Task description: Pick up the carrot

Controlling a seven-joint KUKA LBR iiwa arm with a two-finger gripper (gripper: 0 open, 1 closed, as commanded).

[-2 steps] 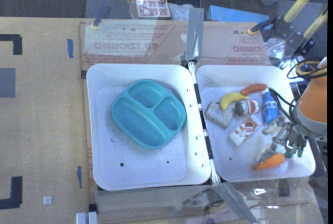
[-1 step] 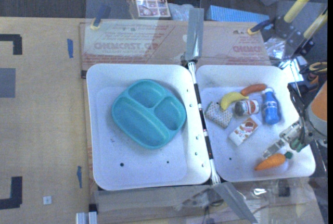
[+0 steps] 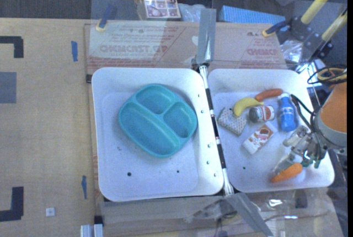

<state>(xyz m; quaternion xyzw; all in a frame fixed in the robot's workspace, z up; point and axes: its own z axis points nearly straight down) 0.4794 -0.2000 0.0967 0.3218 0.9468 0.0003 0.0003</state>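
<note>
Inside the right bin (image 3: 325, 175) — one carrot (image 3: 287, 173), hand (image 3: 299, 154) above it, grip unclear.

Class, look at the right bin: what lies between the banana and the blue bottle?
In the camera view, a small can on its side lies between the banana and the blue bottle, in the right bin.

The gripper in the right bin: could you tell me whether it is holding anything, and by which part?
It cannot be told. The gripper sits right above the carrot, but no grasp is visible.
</note>
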